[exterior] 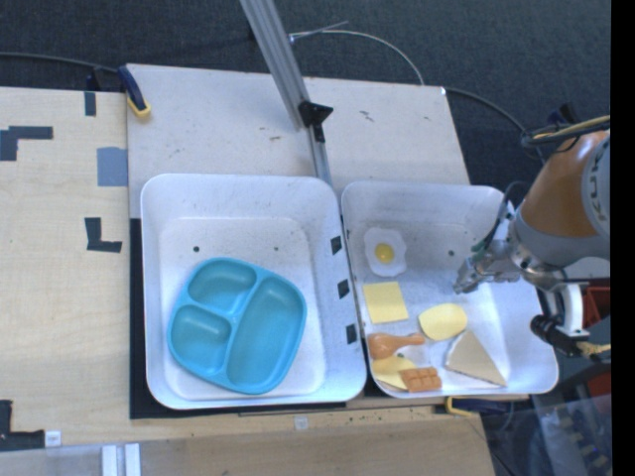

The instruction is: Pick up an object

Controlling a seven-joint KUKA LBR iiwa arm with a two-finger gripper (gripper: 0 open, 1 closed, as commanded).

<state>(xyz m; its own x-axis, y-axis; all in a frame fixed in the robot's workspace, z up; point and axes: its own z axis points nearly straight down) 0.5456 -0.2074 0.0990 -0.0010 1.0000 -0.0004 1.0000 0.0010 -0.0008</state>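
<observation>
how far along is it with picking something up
Nothing looks picked yet. The tool hangs low over the right white bin, just above the pale yellow oval piece. The fried egg toy, yellow square slice and beige wedge lie in the bin. The grasp and lift remain.

A sky-blue divided plate [237, 323] sits in a white bin [159, 266]; yellow square slice [385, 302].
</observation>
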